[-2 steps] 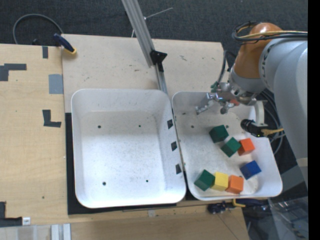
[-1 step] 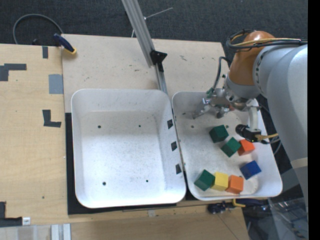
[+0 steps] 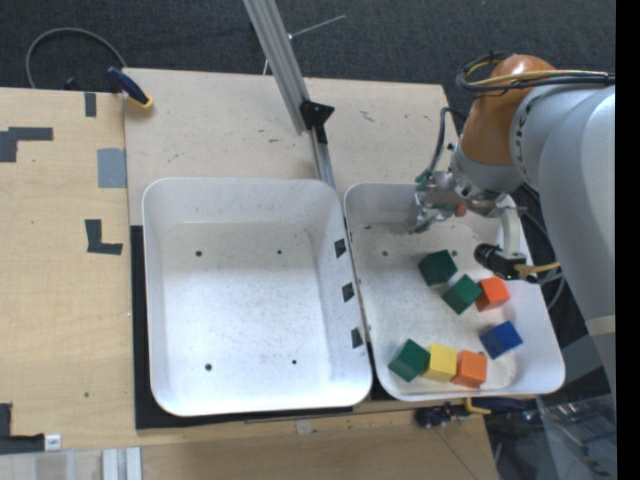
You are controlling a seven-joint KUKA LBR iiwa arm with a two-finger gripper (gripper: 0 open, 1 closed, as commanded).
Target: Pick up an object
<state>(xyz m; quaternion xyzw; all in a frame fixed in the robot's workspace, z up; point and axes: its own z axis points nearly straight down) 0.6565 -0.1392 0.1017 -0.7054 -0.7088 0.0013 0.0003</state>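
Above the right bin's [image 3: 372,268] far end, my arm [image 3: 560,128] bends down; my gripper's [image 3: 432,211] state, I cannot tell.

The arm [image 3: 560,138] ran off the right edge. The tool [image 3: 432,211] was too small and dark to read. A clamp [image 3: 445,415] below the right bin [image 3: 375,268] was partly hidden.

Single fixed camera, mounted above the worktop [image 3: 230,118] and looking down at a slant, set far enough back to take in both white bins, left bin [image 3: 160,208] and right bin [image 3: 545,353], side by side, with the arm [image 3: 560,138] entering from the frame's right.
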